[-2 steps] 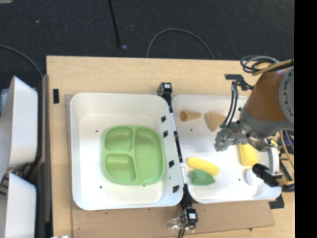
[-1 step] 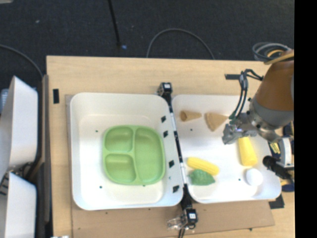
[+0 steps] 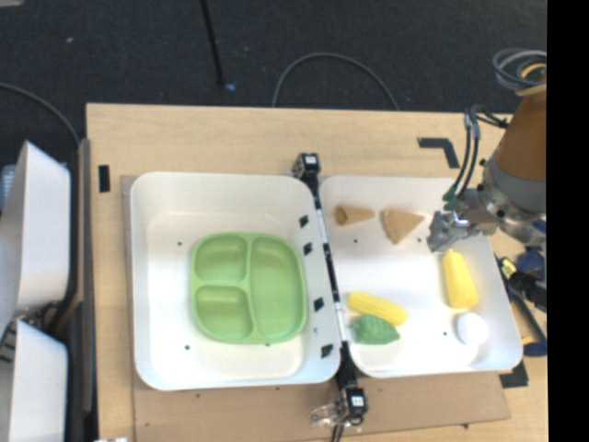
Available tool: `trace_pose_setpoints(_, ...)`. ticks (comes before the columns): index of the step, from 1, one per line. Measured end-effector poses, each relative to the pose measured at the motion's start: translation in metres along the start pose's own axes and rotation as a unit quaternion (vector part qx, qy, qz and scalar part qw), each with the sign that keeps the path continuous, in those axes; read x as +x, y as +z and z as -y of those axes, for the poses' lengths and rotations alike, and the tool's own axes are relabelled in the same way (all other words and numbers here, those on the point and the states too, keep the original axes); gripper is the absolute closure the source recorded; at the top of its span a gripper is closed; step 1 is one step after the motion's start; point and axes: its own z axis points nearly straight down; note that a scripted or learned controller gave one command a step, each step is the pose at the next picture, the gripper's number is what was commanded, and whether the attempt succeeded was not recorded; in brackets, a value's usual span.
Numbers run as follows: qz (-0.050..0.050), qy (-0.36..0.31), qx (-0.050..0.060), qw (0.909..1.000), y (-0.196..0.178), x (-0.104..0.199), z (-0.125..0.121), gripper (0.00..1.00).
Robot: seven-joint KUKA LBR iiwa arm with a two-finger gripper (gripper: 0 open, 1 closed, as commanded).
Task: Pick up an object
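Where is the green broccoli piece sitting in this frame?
The broccoli lies in the right bin, near its front left corner beside the divider, touching the corn cob just behind it.

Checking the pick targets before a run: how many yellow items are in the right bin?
2. A yellow corn cob lies near the bin's left wall, touching the green piece. A second yellow item lies toward the right side, just below the gripper. None seems hidden.

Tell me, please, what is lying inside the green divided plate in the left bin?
The green divided plate shows bare green in all three compartments; no food lies in them. Whatever is beneath it on the left bin floor is covered.
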Motion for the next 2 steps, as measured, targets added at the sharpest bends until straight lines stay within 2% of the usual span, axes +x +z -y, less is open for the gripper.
trace_pose_setpoints(2,-0.001,-0.002,0.004,1.0,0.01,0.09,-0.04,1.0)
